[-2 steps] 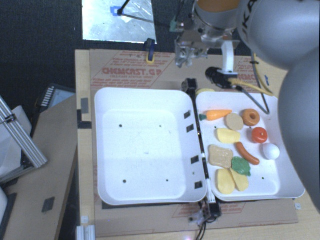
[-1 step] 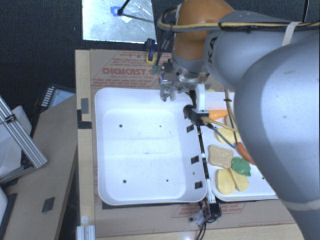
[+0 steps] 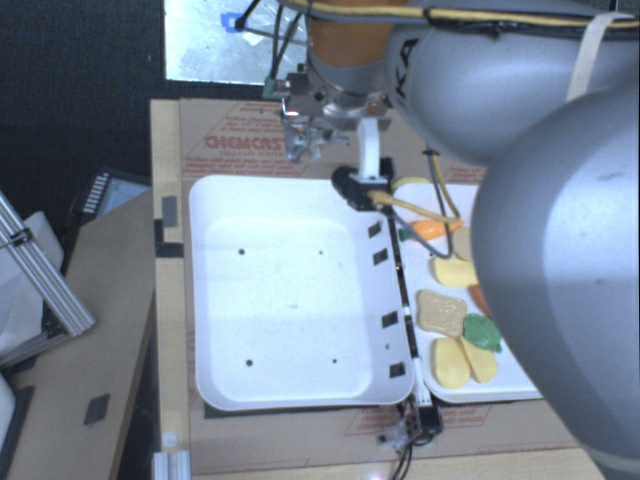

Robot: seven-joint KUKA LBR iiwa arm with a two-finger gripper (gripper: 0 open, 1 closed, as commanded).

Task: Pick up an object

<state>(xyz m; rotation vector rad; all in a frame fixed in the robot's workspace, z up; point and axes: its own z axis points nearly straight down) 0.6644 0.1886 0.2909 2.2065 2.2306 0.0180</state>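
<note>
My gripper (image 3: 306, 146) hangs over the cardboard just behind the back rim of the left white bin (image 3: 215, 268), with nothing visibly between its tips. The right white bin (image 3: 500, 386) holds the loose objects: an orange carrot-like piece (image 3: 437, 230), a pale yellow piece (image 3: 455, 271), a tan square block (image 3: 441, 313), a green leafy piece (image 3: 482, 333) and two yellow oval pieces (image 3: 450, 362) near the front. The grey arm covers much of this bin's right and back parts.
A row of black clips (image 3: 390, 318) runs along the divide between the bins. Brown cardboard (image 3: 235, 140) lies under both bins. A metal frame (image 3: 45, 288) stands off the bench at the left.
</note>
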